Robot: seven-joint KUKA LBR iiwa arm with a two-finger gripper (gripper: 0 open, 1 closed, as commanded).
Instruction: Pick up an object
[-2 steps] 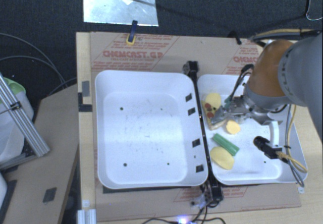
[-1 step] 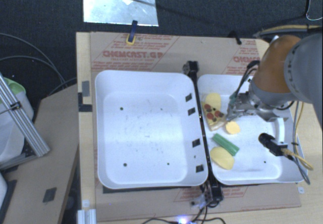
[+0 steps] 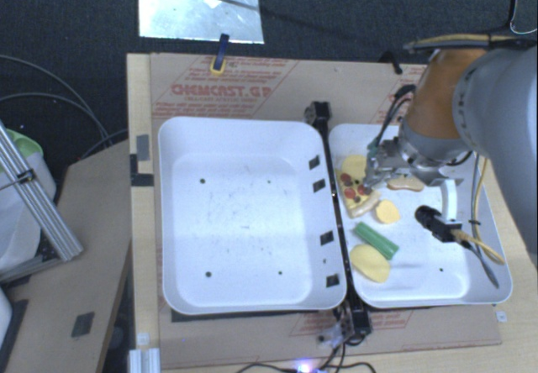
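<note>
tool point(image 3: 376, 171) over toy-filled right bin point(image 3: 437, 286)

The arm point(image 3: 487, 102) is cut off by the right edge. The upper right part of the right bin point(image 3: 420, 291) is covered by the arm, so what lies there cannot be seen. The tool point(image 3: 376, 171) is too small and dark for its fingertips to be told apart. The tan food piece point(image 3: 407, 184) is partly hidden beneath the wrist. A white bag point(image 3: 17, 220) is cut off by the left edge.
</note>
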